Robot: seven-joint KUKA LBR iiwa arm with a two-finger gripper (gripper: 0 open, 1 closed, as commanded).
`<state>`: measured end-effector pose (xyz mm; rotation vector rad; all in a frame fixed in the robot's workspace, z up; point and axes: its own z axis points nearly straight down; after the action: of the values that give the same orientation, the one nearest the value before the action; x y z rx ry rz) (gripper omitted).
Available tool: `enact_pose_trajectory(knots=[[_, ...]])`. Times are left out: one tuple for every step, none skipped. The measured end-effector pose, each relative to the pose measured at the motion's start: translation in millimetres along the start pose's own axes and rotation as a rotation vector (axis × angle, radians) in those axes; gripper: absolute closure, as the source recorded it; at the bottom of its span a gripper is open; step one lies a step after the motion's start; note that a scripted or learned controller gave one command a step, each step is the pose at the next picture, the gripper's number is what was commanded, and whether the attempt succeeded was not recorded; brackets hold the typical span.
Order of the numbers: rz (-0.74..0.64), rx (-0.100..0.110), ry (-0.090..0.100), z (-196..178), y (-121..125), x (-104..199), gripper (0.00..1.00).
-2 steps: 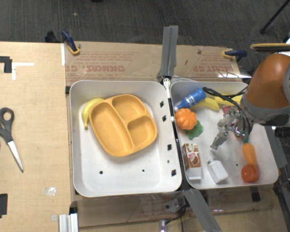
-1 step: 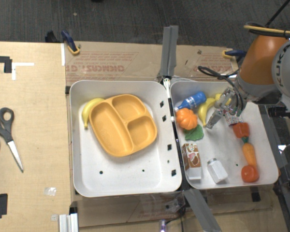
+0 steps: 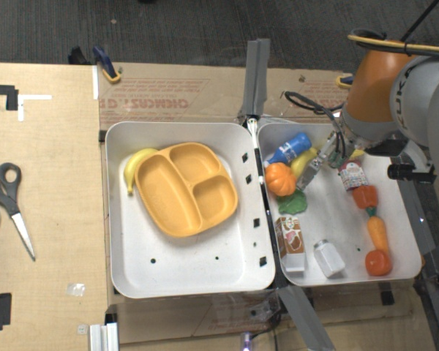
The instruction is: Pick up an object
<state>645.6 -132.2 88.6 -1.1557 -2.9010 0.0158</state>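
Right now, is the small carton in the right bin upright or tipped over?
Tipped over. The carton lies flat on the floor of the right bin, its printed long face up, lengthwise along the left wall.

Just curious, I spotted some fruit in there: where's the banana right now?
The banana lies in the left bin, tucked against the upper-left edge of the yellow divided plate, near that bin's left wall.

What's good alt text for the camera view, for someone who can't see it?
A grey robot arm reaches from the right, its gripper low in the right bin among small toy foods, near an orange fruit and a blue bottle. The left bin holds a yellow divided plate and a banana.
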Motion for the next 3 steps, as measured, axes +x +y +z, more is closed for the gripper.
enact_pose_trajectory(knots=[[0.437,-0.014,-0.019,-3.9,21.2,9.8,0.0],[0.428,-0.018,-0.011,-1.8,-25.6,58.1,0.0],[0.6,-0.02,-0.011,-4.3,10.5,4.9,0.0]])
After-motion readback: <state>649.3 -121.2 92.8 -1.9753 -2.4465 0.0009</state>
